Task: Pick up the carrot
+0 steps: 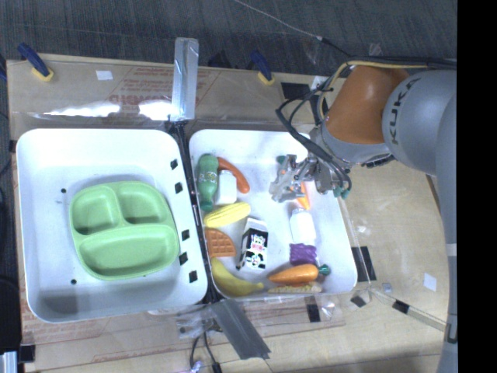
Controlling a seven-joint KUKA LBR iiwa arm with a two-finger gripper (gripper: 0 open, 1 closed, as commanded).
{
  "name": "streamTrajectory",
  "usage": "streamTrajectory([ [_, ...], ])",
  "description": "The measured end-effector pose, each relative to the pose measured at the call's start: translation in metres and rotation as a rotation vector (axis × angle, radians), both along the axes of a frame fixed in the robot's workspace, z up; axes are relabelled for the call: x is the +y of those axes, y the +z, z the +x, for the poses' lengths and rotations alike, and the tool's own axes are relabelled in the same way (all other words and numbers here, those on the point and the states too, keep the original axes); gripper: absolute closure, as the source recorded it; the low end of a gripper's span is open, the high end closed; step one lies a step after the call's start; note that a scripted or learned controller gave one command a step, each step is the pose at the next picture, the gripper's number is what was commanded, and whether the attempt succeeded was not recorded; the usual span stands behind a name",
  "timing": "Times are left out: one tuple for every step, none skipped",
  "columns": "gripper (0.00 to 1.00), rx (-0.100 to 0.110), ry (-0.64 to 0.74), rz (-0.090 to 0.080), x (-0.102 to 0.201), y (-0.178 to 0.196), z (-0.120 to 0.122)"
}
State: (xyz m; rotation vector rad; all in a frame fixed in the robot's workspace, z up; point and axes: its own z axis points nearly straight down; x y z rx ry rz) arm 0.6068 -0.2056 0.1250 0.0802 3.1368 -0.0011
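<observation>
In the camera view, the carrot (293,274) is a small orange toy with a pointed left end and a green tuft at its right end. It lies flat, almost parallel to the near wall of the right bin (342,231), close to that bin's near right corner. Just behind the carrot sits a purple block (304,252), and behind this block lies a white bottle (302,227) with an orange cap. To the left of the carrot, a yellow banana (234,281) curves along the same near wall, and a small white carton with black marks (255,249) stands between the banana and the purple block. Further left of the carrot there are a waffle-like brown piece (220,243), a yellow corn cob (226,214), a green bottle-shaped item (207,179) and an orange-red sausage-like piece (235,175).

The gripper (289,183) hangs over the far part of the right bin, well apart from the carrot and behind the white bottle. Its metal parts are small and blurred here, so I cannot tell how it is set, and nothing is visibly held by it. The grey arm (411,123) with the orange band comes in from the right.

The left bin (46,154) holds a green divided tray (122,229), far to the left of the carrot.
</observation>
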Motion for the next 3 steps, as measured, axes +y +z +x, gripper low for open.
streamTrajectory([
  [0.00,0.001,0.001,0.000,0.001,0.000,0.000],
  [1.00,-0.004,0.010,-0.001,0.002,0.011,0.002],
  [0.00,-0.003,0.011,-0.001,0.003,0.011,0.002],
])
